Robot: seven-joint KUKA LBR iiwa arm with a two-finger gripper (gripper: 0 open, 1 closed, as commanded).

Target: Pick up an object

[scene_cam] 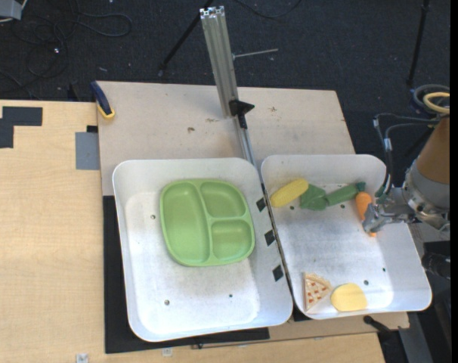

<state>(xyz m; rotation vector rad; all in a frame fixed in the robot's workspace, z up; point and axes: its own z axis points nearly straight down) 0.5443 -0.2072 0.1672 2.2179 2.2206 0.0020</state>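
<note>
The tool (374, 221) hangs at the right bin's (410, 293) far edge, just beside the orange carrot (363, 203). Its grip state cannot be told; nothing looks lifted, so the pick remains undone.

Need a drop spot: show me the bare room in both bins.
Right bin: bare floor between the green toy above and pizza slice below. Left bin: bare strip below the green divided plate. Crowded: right bin's top, corn to carrot, beside the tool.

Glossy green plastic tray (207, 222); smooth white plastic bins (138, 278); pale wooden bench (168, 119).
</note>
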